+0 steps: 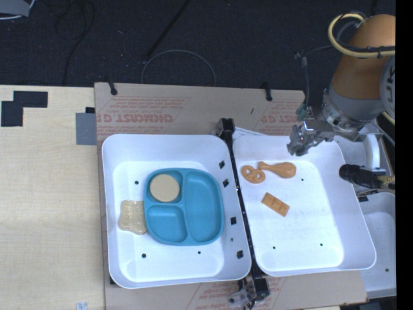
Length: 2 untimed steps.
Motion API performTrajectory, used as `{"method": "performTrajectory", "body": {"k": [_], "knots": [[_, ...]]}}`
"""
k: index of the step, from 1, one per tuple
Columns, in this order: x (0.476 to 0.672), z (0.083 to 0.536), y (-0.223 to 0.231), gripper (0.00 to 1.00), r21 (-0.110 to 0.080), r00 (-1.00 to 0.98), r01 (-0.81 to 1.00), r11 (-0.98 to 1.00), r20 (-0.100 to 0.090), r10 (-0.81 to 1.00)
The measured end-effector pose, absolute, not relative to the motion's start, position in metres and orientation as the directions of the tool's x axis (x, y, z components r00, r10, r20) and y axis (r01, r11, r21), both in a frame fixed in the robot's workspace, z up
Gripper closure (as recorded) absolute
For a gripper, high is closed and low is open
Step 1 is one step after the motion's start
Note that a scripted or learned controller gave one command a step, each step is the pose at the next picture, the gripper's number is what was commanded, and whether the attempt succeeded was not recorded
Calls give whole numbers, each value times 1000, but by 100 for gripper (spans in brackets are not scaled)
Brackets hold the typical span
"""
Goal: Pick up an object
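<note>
The left bin has its front rim nearest the camera, and in it sits a blue divided plate close to the middle. A round tan disc rests in the plate's far-left compartment; its other compartments look bare. Just beside the plate's left edge, on the bin floor, lies a pale flat piece, touching or nearly touching the plate.

The right bin carries three small things, all in its far-left part. A brown pretzel-shaped piece lies near the far-left corner, touching a tan spoon-shaped piece to its right. Nearer the front, apart from both, lies a small orange-brown waffle-like bar, tilted.

The tool hangs over the far rim of the right bin, above and to the right of the spoon-shaped piece; whether it is spread or pressed together cannot be told, and nothing shows in it.

No pick is made yet. The bar seems the cleanest target, since it lies alone with bare floor around it. The tool would do well to centre over it and turn to span its short side before descending. The touching pair risks a nudged, failed grasp.
</note>
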<state>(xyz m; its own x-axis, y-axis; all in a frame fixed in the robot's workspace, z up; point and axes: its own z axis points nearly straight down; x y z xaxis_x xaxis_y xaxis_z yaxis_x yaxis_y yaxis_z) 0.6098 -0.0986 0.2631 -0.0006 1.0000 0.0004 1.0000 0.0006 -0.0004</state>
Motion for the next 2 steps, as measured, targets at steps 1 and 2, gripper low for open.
{"method": "performTrajectory", "body": {"k": [1, 2], "knots": [[599, 249, -56, 100, -5, -2, 1000, 2, 1, 1000], [589, 249, 1, 100, -5, -4, 1000, 4, 2, 1000]]}}
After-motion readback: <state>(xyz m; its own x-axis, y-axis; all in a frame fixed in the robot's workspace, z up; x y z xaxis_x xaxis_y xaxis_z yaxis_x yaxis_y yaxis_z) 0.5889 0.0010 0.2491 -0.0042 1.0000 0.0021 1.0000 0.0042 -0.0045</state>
